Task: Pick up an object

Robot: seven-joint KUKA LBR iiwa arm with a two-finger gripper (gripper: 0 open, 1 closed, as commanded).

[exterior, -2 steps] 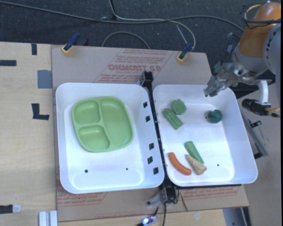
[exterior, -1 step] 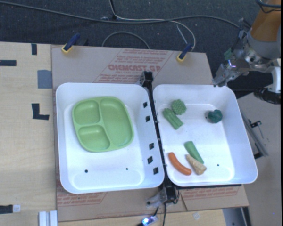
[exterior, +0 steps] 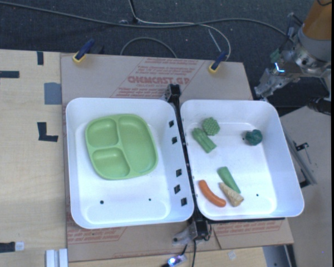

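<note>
Hovering off the right bin's (exterior: 278,149) far-right corner, the gripper (exterior: 267,88) sits above the bench with nothing visibly in it; can't tell its state at this angle.

Candidates are all in the right bin: a green broccoli-like piece (exterior: 211,126) touching a green ridged stick (exterior: 204,140), a dark teal rounded piece (exterior: 253,137) alone near the right wall, and a cluster near the front: green pod (exterior: 228,178), tan cone (exterior: 232,194), orange carrot-like stick (exterior: 211,193).

Best bet, I'd say: the teal piece. It's nearest and isolated, so there's room either side. Descend straight and centre on it; it looks smooth and rounded, so it may squirt out. The clustered items look like moulded plastic food, and the slim ones need a grasp across the short axis.

Left bin (exterior: 78,160) holds a pale green divided plate (exterior: 121,146), glossy.
</note>
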